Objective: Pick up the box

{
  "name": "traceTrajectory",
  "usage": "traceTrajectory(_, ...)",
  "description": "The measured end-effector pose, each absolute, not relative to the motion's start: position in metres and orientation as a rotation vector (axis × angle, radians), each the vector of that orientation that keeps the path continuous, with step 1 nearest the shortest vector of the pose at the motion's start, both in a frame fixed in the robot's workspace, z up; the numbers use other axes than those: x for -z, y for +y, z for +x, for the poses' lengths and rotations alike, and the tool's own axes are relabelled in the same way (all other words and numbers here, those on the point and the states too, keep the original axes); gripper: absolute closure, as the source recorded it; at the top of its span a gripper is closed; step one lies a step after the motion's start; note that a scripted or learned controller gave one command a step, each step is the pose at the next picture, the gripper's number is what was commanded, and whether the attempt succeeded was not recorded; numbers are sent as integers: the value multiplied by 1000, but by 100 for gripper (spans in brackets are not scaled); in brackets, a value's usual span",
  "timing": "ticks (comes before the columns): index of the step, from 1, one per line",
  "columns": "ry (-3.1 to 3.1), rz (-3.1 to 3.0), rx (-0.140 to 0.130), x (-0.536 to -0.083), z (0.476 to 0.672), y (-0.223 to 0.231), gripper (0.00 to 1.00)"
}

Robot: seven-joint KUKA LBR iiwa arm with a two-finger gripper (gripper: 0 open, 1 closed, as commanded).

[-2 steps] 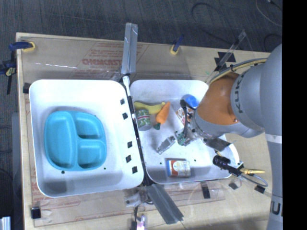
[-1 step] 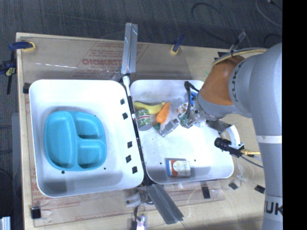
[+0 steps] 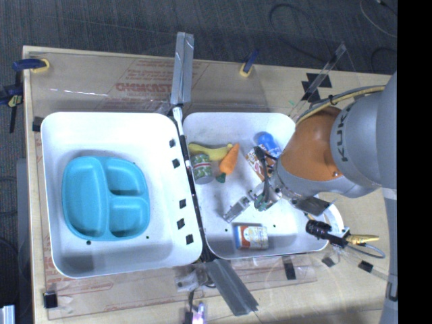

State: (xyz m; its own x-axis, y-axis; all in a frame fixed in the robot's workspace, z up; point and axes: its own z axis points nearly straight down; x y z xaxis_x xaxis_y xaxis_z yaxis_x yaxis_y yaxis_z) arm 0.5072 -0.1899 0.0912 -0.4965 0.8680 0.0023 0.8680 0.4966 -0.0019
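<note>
Robotics lab: clamped bench (image 3: 81, 59), cables on dark carpet (image 3: 101, 12).

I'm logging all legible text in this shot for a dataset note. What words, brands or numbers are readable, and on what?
"KUK", running vertically, the rest cut off: on the grey arm.
"CHEMCAST", red and faint: on the clear sheet behind the bins.
Box label, in the right bin: too blurred to read.
Can label: too small to read.
Printed packet: unreadable.
</note>
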Motion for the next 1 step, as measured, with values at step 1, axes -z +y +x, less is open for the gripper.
traceTrajectory(1, -2715, -1575, -1, -91, 507, -190, 0)
